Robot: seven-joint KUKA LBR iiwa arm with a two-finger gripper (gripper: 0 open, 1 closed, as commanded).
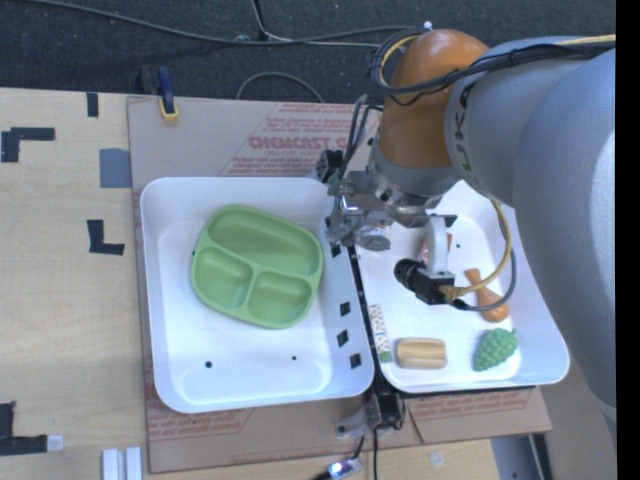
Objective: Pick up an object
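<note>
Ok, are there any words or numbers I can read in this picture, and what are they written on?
"CHEMCAST", in red, on the brown board under the bins; smaller red print below it is too blurred to read.
Black letters on the grey arm, perhaps part of "KUKA", are cut off and unclear.
A strip on the wall between the bins has print too small to read.
</note>
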